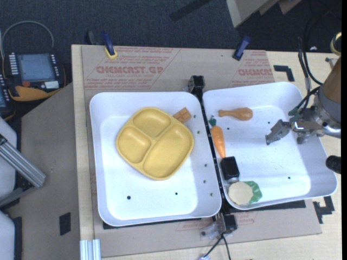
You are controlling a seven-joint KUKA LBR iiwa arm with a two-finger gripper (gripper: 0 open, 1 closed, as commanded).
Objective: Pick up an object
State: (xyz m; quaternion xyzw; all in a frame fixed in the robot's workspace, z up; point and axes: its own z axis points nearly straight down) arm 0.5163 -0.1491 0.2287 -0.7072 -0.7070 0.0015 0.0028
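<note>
Cardboard-topped bench, two shallow white bins. We see the grey two-finger gripper over the right bin, fingers spread, holding nothing; orange plastic carrot well apart.

The gripper hangs over the right bin, near that bin's right side. To the gripper's left and a little behind it lies a toy chicken drumstick. Farther left, along the wall where the bins meet, sit a toy carrot, then a small box, then a round flat toy in the front corner. Beyond them, well left of the gripper, the left bin holds a divided plate, with a small block touching the plate's back edge.
</note>
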